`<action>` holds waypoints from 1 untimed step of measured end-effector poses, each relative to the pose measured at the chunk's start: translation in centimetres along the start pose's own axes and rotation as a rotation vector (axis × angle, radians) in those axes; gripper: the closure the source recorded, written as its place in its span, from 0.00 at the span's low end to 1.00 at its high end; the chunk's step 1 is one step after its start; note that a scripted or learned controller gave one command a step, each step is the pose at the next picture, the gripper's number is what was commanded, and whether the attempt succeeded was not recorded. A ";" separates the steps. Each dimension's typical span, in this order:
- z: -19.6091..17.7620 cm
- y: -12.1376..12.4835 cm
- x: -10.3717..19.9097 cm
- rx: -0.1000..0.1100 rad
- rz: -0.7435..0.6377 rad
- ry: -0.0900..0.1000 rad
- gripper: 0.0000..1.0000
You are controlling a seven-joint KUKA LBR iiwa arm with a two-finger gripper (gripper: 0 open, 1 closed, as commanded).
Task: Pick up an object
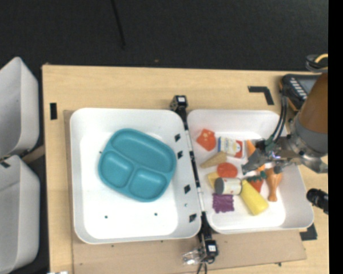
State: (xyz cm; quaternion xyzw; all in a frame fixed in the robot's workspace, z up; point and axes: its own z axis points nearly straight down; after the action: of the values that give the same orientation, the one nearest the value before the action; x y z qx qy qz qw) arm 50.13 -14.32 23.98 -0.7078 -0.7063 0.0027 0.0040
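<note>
Gripper (262,160), its state I cannot tell, hangs over the right bin (294,210) beside an orange carrot toy (272,185), probably light, stiff, slippery plastic, best pinched across the middle.

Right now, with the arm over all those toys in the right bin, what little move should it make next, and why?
Probably a short, straight drop. The gripper hangs over the right bin, just above the carrot and close beside the yellow toy. The toys lie crowded together, so a sideways move might knock them. Nothing is seen between its fingers yet.
</note>
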 end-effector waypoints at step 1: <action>-0.5 0.2 0.0 -0.010 -0.003 -0.002 0.00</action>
State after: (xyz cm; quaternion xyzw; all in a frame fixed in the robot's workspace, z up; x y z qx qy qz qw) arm 50.35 -14.31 24.46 -0.7069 -0.7073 -0.0002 -0.0005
